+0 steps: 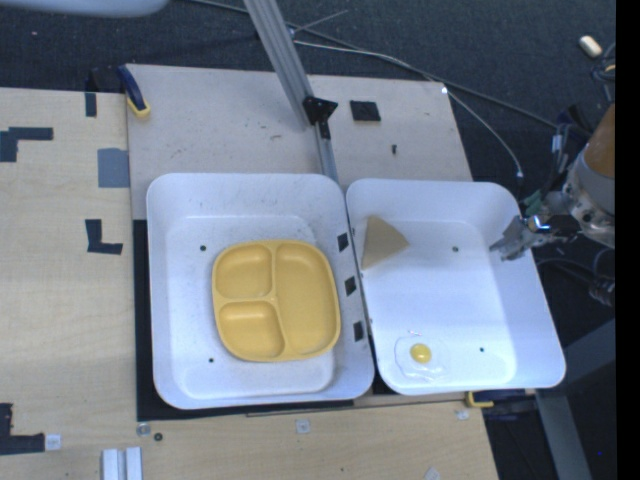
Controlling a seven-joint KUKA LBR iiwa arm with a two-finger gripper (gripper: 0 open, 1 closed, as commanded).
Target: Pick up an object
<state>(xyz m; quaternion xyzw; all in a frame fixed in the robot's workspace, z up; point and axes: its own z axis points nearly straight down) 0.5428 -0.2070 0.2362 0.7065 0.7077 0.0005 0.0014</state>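
Spanning most of the frame, the pale wooden surface [60,298] carries two shallow white bins side by side, with dark tape patches scattered along its left part. Left bin [170,268]: sits centre-left, rounded corners, a few small dark dots on its floor. Right bin [500,298]: touches the left bin along a shared middle edge, tilted slightly clockwise in the frame.

Yellow divided plate [275,300]: three compartments, lying flat in the middle of the left bin, well apart from the walls.

Metal pole [285,53]: runs down from the top centre of the frame to a black clamp just above the gap between the bins.

Tan wedge-shaped piece [381,240]: flat in the upper left corner of the right bin, just beside the dividing edge.

Toy fried egg [419,355]: white with a yellow yolk, lower middle of the right bin, near its bottom wall, well apart from the wedge.

Gripper [515,243]: at the right edge of the frame, over the right bin's right rim, near its upper corner. Cannot tell whether the fingers are spread or pressed together; nothing visible between them. Thin cables trail across the dark floor above.
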